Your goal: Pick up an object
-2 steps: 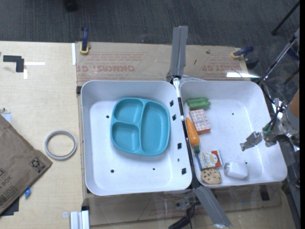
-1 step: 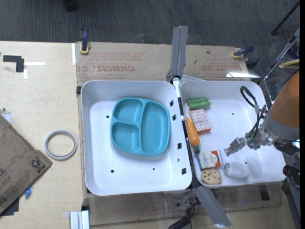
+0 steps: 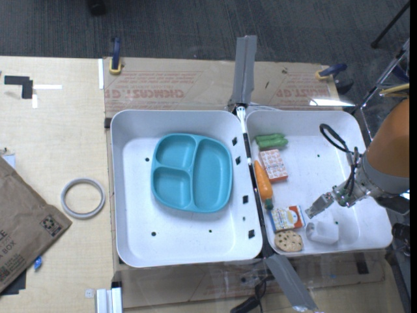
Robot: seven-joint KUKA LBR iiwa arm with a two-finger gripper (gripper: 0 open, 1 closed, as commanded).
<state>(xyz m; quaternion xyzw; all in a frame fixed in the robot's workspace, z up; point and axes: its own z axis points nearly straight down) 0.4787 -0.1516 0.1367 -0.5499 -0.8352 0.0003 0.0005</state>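
You have two white bins side by side on the bench: the left bin (image 3: 124, 194) holds a teal divided plate (image 3: 193, 173) lying flat near its middle, and the right bin (image 3: 306, 119) holds the small items you can pick from. Along the right bin's left wall, from far to near, you see a green pickle-like piece (image 3: 271, 139), a red and white patterned box (image 3: 273, 164), an orange carrot (image 3: 263, 180) lying lengthwise against the divider, a small snack packet (image 3: 287, 218) with an orange edge, and a round chocolate-chip cookie (image 3: 288, 241) at the near left corner. A white cup-like object (image 3: 323, 231) lies on the bin floor to the right of the cookie and packet. The arm comes in from the right with its orange band at the frame edge, and the gripper (image 3: 319, 207) sits low over the near part of the right bin, just beyond the white object and just right of the snack packet. You cannot tell from this view how the pincer stands, and nothing is visibly caught in it. A black cable loop (image 3: 333, 137) hangs over the far right part of that bin. Outside the bins, on the bench to the left, a roll of tape (image 3: 83, 197) lies flat beside a brown cardboard box (image 3: 23, 223).
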